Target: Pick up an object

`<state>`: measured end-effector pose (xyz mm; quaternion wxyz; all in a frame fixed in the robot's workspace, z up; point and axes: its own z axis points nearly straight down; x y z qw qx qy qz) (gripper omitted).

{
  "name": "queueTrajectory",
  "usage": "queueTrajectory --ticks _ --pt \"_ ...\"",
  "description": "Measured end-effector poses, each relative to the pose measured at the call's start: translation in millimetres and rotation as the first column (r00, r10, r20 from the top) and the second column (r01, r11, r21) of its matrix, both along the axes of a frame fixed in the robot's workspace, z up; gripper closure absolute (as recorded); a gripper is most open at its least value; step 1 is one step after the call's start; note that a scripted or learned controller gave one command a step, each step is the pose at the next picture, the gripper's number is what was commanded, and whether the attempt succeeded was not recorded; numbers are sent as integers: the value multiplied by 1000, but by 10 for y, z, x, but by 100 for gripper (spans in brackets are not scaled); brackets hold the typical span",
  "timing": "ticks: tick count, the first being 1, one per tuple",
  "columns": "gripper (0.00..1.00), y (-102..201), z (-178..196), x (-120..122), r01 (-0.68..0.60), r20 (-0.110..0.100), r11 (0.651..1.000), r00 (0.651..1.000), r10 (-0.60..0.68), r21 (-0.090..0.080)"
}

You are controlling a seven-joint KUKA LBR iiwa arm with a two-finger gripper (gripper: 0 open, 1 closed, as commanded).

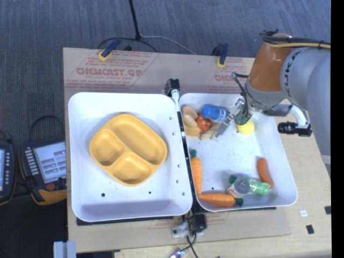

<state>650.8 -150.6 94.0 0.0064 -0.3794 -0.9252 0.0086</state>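
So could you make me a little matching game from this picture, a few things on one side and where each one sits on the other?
Things:
1. yellow divided tray
2. blue can
3. green bottle
4. gripper

Places:
A. front of the right bin, lying on its side
B. back of the right bin, beside a small yellow object
C. middle of the left bin
D. back of the right bin, next to a red piece

Pairs: 1-C, 2-D, 3-A, 4-B

A bulky grey arm (312, 85) with a rounded orange band (267, 69), black cable on top, slim metallic tip.
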Motion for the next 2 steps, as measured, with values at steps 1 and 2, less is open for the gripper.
queueTrajectory --ticks 1,2 --pt "0 297 -4 28 31 -5 1000 999 -31 -2" --pt "0 270 28 33 -142 -11 990 990 143 13"
